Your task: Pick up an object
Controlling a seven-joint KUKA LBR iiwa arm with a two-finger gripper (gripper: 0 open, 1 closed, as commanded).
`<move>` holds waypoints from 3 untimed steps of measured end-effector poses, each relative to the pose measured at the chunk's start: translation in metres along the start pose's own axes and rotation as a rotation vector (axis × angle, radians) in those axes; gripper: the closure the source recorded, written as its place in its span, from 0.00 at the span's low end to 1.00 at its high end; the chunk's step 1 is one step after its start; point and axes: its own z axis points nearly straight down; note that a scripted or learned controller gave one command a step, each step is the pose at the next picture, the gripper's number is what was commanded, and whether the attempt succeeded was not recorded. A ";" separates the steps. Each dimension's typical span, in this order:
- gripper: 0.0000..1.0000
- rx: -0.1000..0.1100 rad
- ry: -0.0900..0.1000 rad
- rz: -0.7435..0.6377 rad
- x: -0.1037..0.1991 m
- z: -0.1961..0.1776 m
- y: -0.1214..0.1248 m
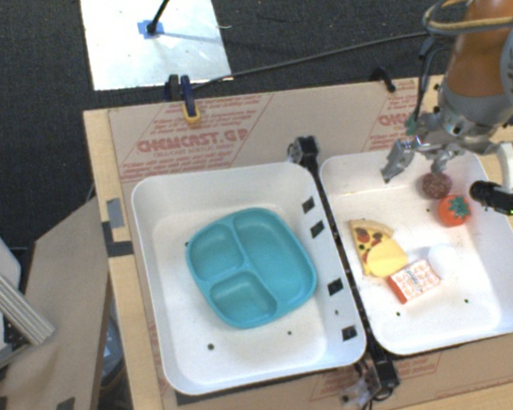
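The grey arm [488, 34] comes in from the right, its orange band at the top. The claw [418, 159] points downward with the two fingers spread apart, holding nothing.

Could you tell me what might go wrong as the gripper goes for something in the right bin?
1. The gripper hangs near the right bin's far wall, with nothing between its open fingers; a descent there may close on air.
2. The dark red ball and the tomato look round and sit close together, so either could roll away or get knocked.
3. The pizza slice, yellow piece and red carton touch; one grasp may drag its neighbours.
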 end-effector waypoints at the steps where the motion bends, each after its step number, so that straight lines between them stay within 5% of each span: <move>1: 0.00 0.001 0.000 0.000 0.000 0.044 -0.007; 2: 1.00 -0.006 -0.001 0.000 0.000 0.030 -0.005; 3: 1.00 -0.008 -0.001 -0.003 0.002 -0.017 0.003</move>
